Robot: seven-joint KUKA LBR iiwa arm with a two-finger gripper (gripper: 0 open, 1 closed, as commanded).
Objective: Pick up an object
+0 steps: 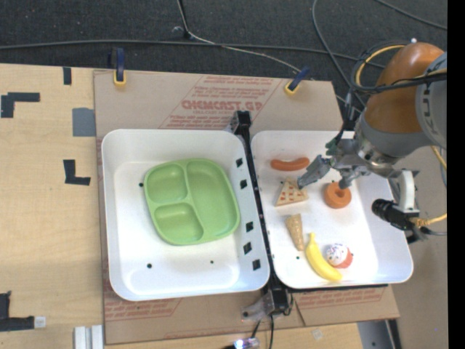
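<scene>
Two white bins sit side by side on the bench [43, 217]. The left bin [120, 267] holds a green divided plate [191, 201]. The right bin [385, 257] holds a banana [320, 260], hot dog [290, 163], waffle cone [296, 230], pizza slice [289, 193], orange ring-shaped piece [337, 195] and a small red-and-white item [338, 254]. The arm [399, 100] hangs over the right bin. Its end effector [328, 180] stands spread, gripping nothing, between pizza slice and orange piece.

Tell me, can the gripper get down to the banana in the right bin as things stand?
Probably yes. The banana lies uncovered near the right bin's front edge, with the gripper above the same bin. The cone and the round white toy lie close beside it, which could crowd a grasp.
</scene>
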